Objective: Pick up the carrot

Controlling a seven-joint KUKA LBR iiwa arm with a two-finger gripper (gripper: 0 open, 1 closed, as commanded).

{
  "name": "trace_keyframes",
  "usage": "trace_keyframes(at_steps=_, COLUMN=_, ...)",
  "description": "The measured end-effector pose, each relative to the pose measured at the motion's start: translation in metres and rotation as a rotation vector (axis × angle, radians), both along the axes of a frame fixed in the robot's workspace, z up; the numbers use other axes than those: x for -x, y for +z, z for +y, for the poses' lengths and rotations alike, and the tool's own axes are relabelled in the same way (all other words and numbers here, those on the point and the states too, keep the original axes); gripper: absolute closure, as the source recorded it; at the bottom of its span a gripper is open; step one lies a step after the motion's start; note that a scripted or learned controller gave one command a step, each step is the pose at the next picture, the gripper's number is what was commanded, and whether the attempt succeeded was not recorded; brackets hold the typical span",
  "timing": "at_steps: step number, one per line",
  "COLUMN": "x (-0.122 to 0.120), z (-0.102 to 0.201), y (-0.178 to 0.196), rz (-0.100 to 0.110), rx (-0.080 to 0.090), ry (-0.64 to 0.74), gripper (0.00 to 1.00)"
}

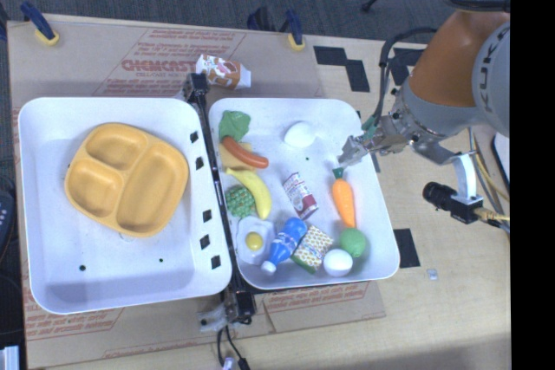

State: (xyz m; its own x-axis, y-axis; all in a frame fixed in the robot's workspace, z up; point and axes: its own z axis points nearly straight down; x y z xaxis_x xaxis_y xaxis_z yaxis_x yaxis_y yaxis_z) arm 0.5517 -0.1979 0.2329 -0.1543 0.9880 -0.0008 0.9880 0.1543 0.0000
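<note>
Two shallow white plastic bins (52,273) side by side on tan surface (434,308). Small orange carrot with green top (344,201) lying at right side of right bin, mid-right of frame, beside red-labelled can (300,194). Grey pincer (354,151) just above carrot's top, at bin's right rim; opening impossible to tell. Yellow divided plate (127,178) in left bin.

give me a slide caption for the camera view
Gripper poised just above the carrot in the toy-food-filled right bin.

Glossy plastic carrot (345,202), cardboard bench (156,56)
</note>
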Motion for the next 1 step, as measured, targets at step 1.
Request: trace_keyframes(at_steps=1, x=0.0188, z=0.0060, y=-0.1158, rz=0.003, rx=-0.002, ry=-0.227, gripper=1.00)
